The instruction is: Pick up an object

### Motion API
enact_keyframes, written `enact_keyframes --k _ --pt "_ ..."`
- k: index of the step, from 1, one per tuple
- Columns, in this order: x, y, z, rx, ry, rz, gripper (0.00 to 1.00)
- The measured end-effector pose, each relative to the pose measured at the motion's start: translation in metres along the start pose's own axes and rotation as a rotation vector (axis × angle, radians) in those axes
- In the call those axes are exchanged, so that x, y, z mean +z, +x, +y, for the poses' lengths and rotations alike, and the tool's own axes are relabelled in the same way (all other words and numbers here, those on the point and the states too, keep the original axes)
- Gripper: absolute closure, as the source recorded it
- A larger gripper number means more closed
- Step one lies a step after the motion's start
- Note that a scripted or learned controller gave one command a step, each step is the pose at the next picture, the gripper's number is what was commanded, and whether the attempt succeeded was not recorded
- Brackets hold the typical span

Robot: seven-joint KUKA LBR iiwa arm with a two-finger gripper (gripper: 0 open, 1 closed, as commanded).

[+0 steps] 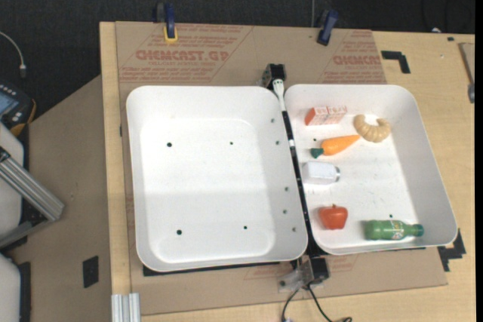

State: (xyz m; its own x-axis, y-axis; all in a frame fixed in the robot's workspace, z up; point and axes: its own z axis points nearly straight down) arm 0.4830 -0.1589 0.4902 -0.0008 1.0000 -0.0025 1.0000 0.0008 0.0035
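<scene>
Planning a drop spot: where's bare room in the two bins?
Left white bin: whole floor bare. Right white bin: bare strip between beige croissant and green bottle. Crowded along its left side: red-white carton, orange carrot, white block, red pepper.

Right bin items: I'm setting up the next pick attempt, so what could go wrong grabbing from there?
The white object barely stands out against the right bin, so it may be missed. The carrot lies close to the croissant and the small carton, so a grab could nudge a neighbour. The green bottle lies on its side near the bin's front wall and might roll away.
</scene>
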Motion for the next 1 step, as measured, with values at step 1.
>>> enact_keyframes --k 1 --pt "-0.0111 -0.0002 0.0008 -0.001 -0.005 -0.003 1.00"
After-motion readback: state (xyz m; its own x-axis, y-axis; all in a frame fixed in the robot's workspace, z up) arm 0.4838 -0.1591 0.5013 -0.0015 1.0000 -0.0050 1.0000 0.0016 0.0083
